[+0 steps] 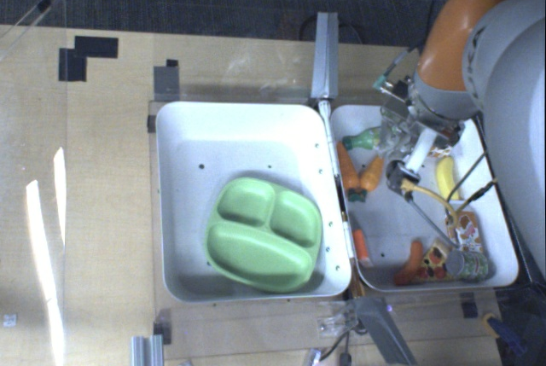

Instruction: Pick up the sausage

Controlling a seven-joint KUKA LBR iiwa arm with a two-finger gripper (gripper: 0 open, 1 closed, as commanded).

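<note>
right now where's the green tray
In the camera view the green tray lies in the left bin, toward its near right corner, close to the divider shared with the right bin.

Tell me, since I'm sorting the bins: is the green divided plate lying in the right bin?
No, the green divided plate lies in the left bin, apart from the toy food in the right bin.
</note>
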